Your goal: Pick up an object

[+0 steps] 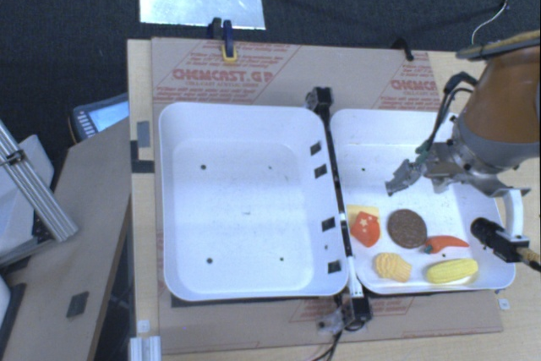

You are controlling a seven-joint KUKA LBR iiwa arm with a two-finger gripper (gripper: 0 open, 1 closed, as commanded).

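The right bin (372,131) holds several toy foods along its near side. A yellow wedge with a red patch (364,226) lies at the left, and a brown round disc (407,228) sits beside it. A red chili (445,244) lies to the right of the disc. A yellow ridged piece (392,267) and a yellow corn cob (451,270) rest against the near wall. My gripper (403,178) hangs over the bin's middle, just behind the brown disc and apart from it.
The left bin (169,182) stands beside the right one, with a black clipped divider (330,182) between them. A black cylindrical part (494,237) juts over the right bin's right rim. Cardboard (254,72) lies beneath both bins.
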